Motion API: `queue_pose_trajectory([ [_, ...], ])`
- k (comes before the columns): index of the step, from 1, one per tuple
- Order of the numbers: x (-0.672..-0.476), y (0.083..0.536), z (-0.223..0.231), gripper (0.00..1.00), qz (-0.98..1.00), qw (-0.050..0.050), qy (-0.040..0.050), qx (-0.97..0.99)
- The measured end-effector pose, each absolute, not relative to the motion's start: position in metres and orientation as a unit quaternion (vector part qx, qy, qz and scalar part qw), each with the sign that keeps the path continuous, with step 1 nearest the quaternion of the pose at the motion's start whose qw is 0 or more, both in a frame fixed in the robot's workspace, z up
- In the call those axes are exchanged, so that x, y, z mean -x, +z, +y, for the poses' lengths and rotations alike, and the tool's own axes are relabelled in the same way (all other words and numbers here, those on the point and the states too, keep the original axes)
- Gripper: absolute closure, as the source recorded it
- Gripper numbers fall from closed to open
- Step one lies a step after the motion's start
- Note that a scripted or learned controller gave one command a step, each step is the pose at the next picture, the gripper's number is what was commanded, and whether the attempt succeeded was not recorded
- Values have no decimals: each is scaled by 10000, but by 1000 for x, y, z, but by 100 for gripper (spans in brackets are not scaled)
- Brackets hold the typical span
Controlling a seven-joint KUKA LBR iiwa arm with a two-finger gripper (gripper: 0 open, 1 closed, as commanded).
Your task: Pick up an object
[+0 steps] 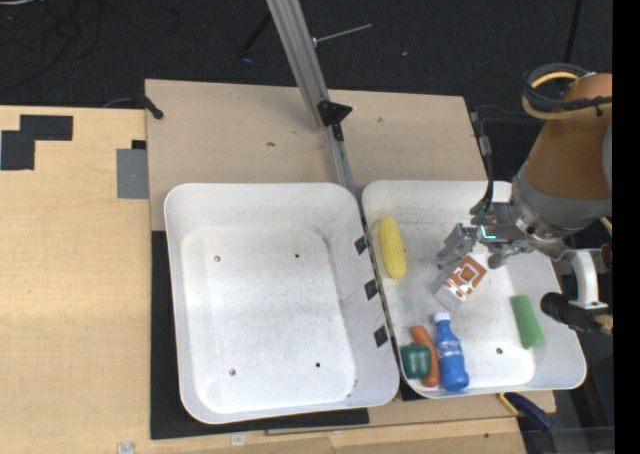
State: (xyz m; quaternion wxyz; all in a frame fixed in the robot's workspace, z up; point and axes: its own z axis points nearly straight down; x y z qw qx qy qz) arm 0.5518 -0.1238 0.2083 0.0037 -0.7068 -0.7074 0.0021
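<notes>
Bins side by side on bench: left bin [200,242], shallow white plastic with rounded corners; right bin [560,367] alike. Arm [565,162] reaches over right bin. Gripper [478,247], fingers spread, above small orange-and-white box [463,279]. Smooth yellow corn cob [390,247] beside divider. Blue bottle [450,352], green block [528,322], orange carrot [428,357] near front rim.

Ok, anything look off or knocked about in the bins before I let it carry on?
Nothing looks spilled or broken. In the right bin the blue bottle lies on its side against the orange piece at the front edge. The small orange-and-white box sits tilted right below the gripper.
</notes>
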Motion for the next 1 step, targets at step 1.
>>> queue_pose_trajectory([
  [1, -553, 211, -125, 0, -7062, 15, 7, 7080],
])
